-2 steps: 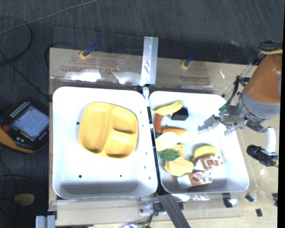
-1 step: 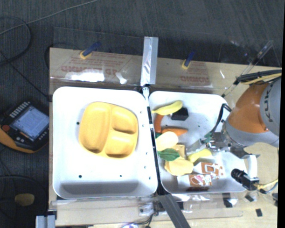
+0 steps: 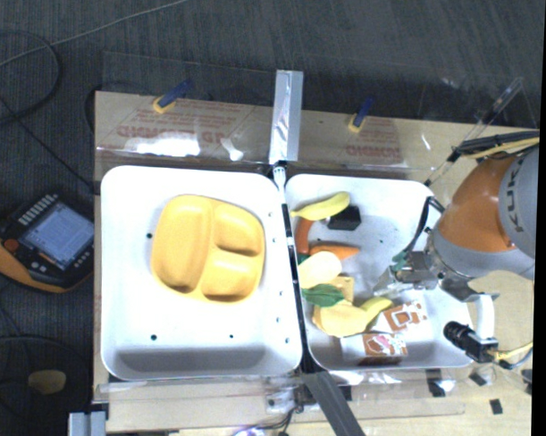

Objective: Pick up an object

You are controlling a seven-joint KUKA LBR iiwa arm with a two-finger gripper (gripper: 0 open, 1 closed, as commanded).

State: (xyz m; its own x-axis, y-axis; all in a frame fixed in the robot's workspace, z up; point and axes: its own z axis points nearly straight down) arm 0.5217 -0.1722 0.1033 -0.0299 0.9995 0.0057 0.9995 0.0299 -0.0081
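**Arm over the right bin's clutter**

In the right bin (image 3: pixel 408 192), the gripper (image 3: pixel 412 269) hangs low by the pile of small things: a yellow banana (image 3: pixel 323 205), a black block (image 3: pixel 344 220), an orange carrot (image 3: pixel 334 251) and a red-and-white packet (image 3: pixel 405 317). Whether its fingers are spread or clenched, I cannot tell. The left bin (image 3: pixel 126 342) holds a yellow divided tray (image 3: pixel 208 246).

Setting: robotics lab or test cell. Evidence: industrial arm (image 3: pixel 496 220) mounted at a table (image 3: pixel 204 130) with a taped-down board surface; two white bins (image 3: pixel 117 341) fixed side by side; handheld control pendant (image 3: pixel 44 240) lying on dark carpet (image 3: pixel 44 115); loose cables (image 3: pixel 28 52) running across the floor; metal framing at the table's front edge.
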